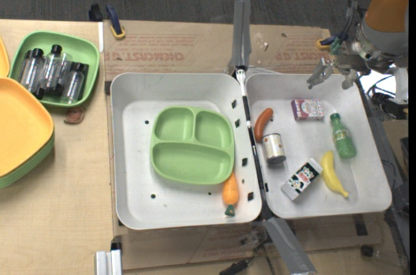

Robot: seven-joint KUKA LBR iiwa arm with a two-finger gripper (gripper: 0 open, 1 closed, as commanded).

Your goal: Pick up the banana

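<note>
I've got the gripper [323, 74] parked up at the right bin's [377, 202] 1 o'clock corner, over the rim, fingers apart w/ nothing between them. My guess is it sits there to keep the view of the contents clear.

Banana [333, 175] lies flat near the bin's 5 o'clock, well apart from the gripper. It's yellow, short, gently curved, w/ its long axis roughly 11-to-5. The green bottle [342, 136] sits just beside its upper end; the b/w carton [301, 179] is near at its 9 o'clock.

banana [334, 174] beside green bottle [342, 136]
</note>
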